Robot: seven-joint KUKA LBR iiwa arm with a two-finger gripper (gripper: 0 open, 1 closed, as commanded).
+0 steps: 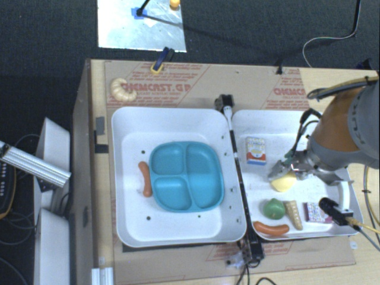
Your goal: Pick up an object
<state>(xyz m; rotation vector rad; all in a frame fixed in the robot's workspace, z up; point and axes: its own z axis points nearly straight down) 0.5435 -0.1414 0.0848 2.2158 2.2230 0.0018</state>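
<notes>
Sausage (271,228) lies below fingers (279,170) touching lemon (284,183).

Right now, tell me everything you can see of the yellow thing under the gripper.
The yellow thing is a small, rounded, pale-yellow lump, smooth and lemon-like, probably plastic toy food. It lies on the floor of the right bin, near the middle, apart from the green ball and cone below it. The gripper sits right at its upper edge, seemingly touching it; whether it is gripped I cannot tell. Its upper part is hidden by the gripper.
</notes>
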